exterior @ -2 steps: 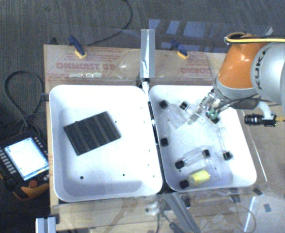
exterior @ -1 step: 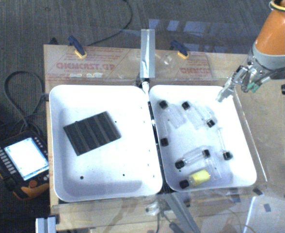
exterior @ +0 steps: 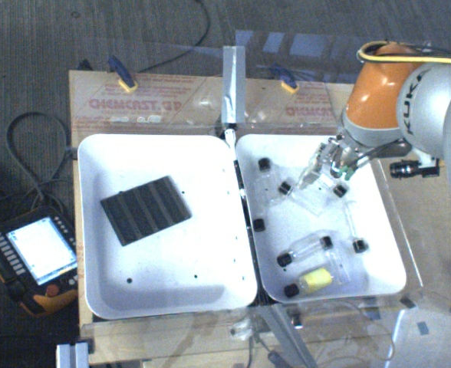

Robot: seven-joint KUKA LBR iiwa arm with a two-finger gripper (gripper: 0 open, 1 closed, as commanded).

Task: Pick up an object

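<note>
Tool hovers low over my right bin, angled toward clear vials; whether it grips anything, I cannot tell.

From my remote station, lighting was even and bright from overhead. Both white bins were near overexposure, with soft shadows along their inner walls. Glare streaked the clear sheet at upper centre. The frame was slightly soft overall, dim at the left edge.
</note>
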